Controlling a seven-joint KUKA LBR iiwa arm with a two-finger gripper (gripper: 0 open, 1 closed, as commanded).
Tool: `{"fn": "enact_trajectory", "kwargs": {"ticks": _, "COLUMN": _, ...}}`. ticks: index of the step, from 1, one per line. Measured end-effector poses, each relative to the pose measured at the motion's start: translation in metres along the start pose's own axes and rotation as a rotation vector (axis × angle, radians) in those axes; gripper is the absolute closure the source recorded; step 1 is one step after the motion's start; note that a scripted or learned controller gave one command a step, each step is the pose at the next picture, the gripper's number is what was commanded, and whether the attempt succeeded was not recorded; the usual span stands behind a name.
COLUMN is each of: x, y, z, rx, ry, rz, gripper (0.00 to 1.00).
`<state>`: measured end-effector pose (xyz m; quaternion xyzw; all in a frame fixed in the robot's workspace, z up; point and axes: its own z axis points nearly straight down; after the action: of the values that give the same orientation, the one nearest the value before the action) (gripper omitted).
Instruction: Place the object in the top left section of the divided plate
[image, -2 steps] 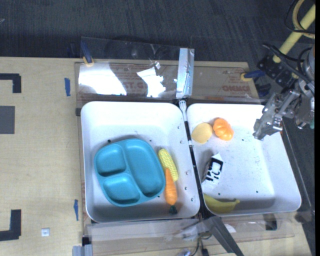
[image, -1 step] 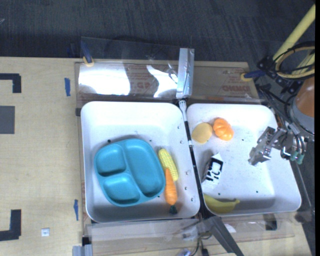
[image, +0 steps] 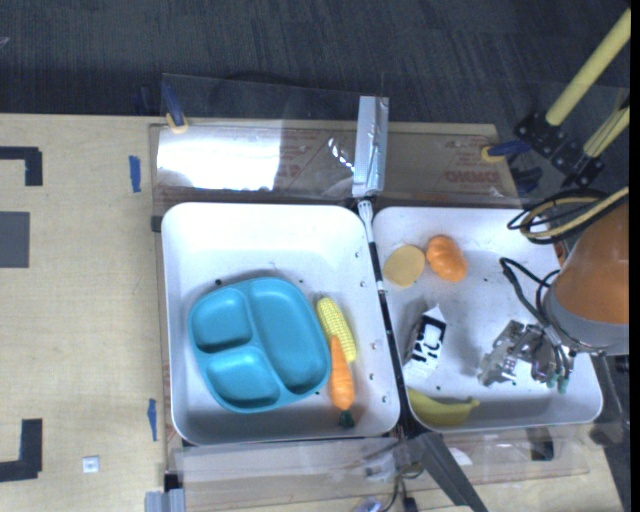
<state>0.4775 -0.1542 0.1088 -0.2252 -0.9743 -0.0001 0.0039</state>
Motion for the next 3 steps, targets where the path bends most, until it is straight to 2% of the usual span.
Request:
{"fn": "enact_trajectory", "kwargs": {"ticks": 1, "x": -0.025, "y": -0.043, "z": -0.024, "rx": 0.0, "ry": -0.011, "rz": -0.319, "gripper": 1.0}}
{"fn": "enact_trajectory", "kwargs": {"ticks": 2, "x": -0.012, "y": -0.019, "z": -0.023, "rx": -0.002, "ry": -0.005, "rz": 0.137, "gripper": 1.0}}
{"fn": "enact_trajectory", "kwargs": {"ticks": 3, "x": -0.02, "y": -0.018, "z": 0.003, "rx": -0.002, "ry": -0.005, "rz": 0.714, "gripper": 1.0}}
